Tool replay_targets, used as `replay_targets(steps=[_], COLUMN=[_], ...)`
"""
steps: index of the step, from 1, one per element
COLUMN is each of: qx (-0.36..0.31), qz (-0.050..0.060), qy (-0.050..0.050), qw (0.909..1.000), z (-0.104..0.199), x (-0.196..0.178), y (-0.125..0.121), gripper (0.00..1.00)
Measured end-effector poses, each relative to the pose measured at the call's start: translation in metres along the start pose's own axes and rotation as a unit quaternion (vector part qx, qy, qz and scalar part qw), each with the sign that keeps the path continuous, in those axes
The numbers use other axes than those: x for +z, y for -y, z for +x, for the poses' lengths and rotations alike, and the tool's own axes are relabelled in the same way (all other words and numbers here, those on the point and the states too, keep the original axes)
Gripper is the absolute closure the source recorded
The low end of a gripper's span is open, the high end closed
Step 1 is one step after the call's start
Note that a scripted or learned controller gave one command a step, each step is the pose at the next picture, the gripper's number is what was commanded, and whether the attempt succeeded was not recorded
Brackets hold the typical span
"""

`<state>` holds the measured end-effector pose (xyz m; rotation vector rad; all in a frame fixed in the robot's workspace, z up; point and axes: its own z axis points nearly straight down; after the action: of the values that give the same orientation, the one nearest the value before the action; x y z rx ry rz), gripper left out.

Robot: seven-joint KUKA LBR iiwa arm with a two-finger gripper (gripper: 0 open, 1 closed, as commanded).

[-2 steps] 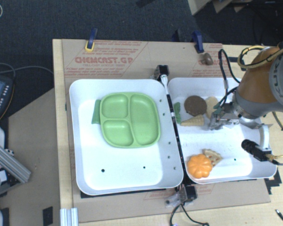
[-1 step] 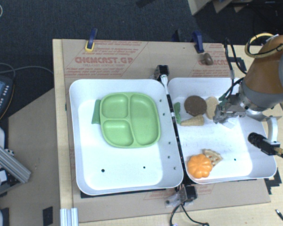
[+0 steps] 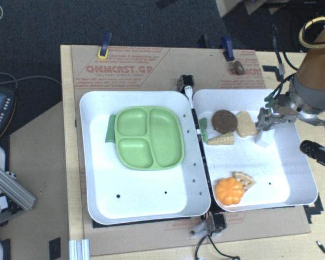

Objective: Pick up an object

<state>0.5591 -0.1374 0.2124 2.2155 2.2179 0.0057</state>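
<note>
Hovering low in the right bin point(image 3: 292, 161), the jaws point(image 3: 264, 124) sit just beside the tan biscuit point(image 3: 246, 124), presumably lining up a grab; whether released or clenched, I cannot tell.

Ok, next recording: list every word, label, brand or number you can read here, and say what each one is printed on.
"CHEMCAST G P", red print, on the brown protective sheet covering the bench behind the left bin; the last letters are uncertain.
The smaller red lines above and below it are too blurred to read.
Fainter red print on the same sheet behind the right bin is too blurred to read.
</note>
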Motion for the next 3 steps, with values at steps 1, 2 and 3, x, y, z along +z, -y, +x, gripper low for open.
replay_targets(steps=[1,2,3], qx=[0.0,-0.001,-0.001], qz=[0.001,0.005,0.005], qy=[0.0,-0.002,-0.002], qw=[1.0,1.0,1.0], z=[0.0,0.042,0.089], x=[-0.013,-0.02,-0.027], y=[-0.001,0.033,0.057], gripper=[1.0,1.0,1.0])
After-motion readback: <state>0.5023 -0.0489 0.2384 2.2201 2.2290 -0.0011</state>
